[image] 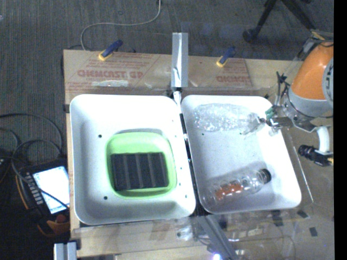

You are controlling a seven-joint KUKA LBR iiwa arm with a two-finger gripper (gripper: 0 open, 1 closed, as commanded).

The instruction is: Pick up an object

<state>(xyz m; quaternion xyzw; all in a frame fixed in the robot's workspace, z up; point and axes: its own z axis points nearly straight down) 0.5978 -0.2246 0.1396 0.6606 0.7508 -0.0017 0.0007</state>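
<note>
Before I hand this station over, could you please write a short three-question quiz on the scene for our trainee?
1. True or false: the green tray lies in the left bin.
2. Which item lies nearest the front wall of the right bin? A) the crumpled clear plastic bag B) the clear bottle with a dark cap C) a red mug
3. Fill in: the arm's orange band sits beyond the right bin's ____ far corner.

Key: 1 true; 2 B; 3 right.
</note>
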